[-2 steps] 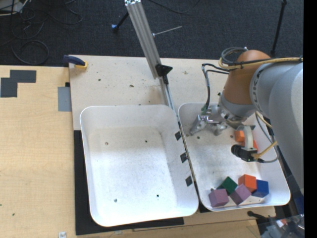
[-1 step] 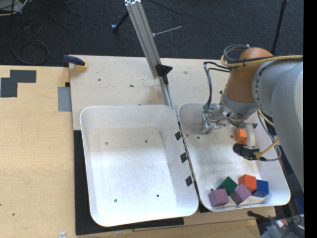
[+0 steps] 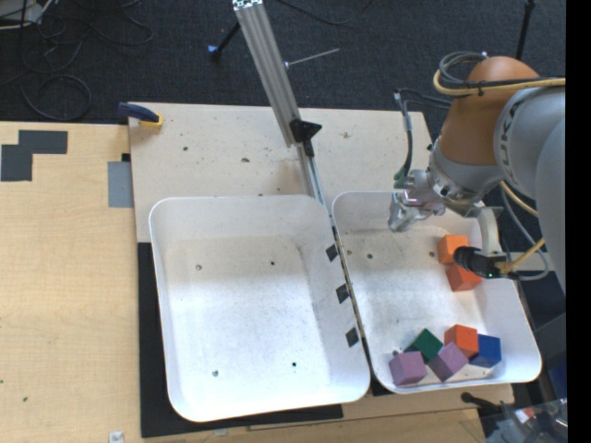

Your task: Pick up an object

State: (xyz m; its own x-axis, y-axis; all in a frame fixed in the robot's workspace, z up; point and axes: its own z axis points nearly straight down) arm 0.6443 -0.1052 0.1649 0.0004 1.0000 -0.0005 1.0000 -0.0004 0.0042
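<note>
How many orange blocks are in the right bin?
3. One orange block lies near the bin's right wall, a second just below it, partly behind a cable, and a third in the cluster at the bottom corner. Others may hide under the arm.

Six small blocks (image 3: 447,359) in right bin (image 3: 369,238): two orange mid-right, four clustered near corner.

The arm (image 3: 517,127) is being cut off at the right edge; one orange block (image 3: 464,278) is being partly hidden by a cable.

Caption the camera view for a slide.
End effector above the right bin, coloured blocks clustered in its near corner.
</note>
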